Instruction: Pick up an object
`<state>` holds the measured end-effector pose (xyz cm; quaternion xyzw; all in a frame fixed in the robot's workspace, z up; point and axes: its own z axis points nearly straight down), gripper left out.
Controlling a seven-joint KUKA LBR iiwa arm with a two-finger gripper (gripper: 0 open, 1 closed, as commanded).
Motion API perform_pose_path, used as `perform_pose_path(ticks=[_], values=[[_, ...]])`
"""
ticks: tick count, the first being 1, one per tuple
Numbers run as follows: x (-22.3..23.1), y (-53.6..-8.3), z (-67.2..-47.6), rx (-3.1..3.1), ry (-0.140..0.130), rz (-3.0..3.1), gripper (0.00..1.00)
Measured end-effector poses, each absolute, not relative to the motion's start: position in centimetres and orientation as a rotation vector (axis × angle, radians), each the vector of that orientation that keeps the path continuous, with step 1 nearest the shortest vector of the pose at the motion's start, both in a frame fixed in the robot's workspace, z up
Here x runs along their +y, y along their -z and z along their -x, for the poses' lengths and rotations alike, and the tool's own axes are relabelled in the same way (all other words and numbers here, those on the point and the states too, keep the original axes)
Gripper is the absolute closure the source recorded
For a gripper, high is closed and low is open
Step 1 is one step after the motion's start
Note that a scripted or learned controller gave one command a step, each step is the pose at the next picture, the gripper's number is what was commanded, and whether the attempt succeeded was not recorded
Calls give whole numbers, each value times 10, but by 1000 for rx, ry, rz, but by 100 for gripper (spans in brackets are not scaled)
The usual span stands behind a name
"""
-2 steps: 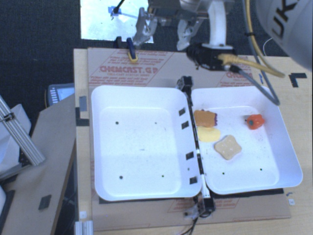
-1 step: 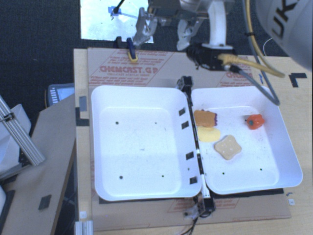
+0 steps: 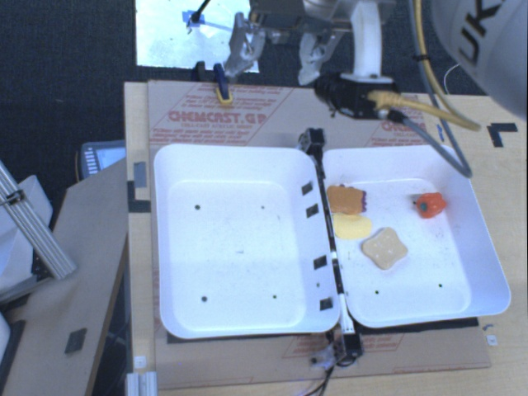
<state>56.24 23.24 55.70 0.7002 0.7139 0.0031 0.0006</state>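
The tool (image 3: 276, 56) hangs high at the top of the view, above the far edge of the desk (image 3: 140, 221) and well apart from both bins. Its two pale fingers (image 3: 241, 49) are spread wide with nothing between them.

The left bin (image 3: 165, 246) is a shallow white plastic tray with rounded corners and a few small dark holes in its smooth floor. The right bin (image 3: 478, 254), joined to it along a clipped middle seam, holds four small things. A flat orange-brown piece with a purple edge (image 3: 346, 199) lies close to the seam wall, touching a soft-looking pale yellow disc (image 3: 352, 227) just below it. A tan, lobed, biscuit-like piece (image 3: 384, 248) sits near the disc with open floor around it. A small red-orange lump (image 3: 429, 205) lies apart, nearer the right wall.
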Motion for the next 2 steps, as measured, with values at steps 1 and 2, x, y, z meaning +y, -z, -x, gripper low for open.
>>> perform_pose_path(ticks=[1, 2], values=[[232, -557, -562, 2242, -10, -2199, 0], [232, -557, -562, 2242, -10, -2199, 0]])
